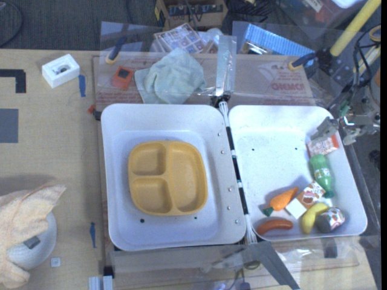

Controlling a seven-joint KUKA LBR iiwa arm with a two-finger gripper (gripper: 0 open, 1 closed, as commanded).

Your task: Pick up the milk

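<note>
Milk (pixel 323 144), a small red-and-white carton, lies against the right wall of the right bin (pixel 272 132), just above a green bottle (pixel 322 175). The hand (pixel 336 125) hovers at the carton's upper edge, near the bin's rim; whether it is open or closed cannot be told. The reach looks under way, with no grasp yet. Next, the hand likely needs to descend squarely over the carton and close on it. One yellow divided plate (pixel 168 177) sits in the left bin (pixel 115 180). Two bins share the bench (pixel 48 138).
</note>
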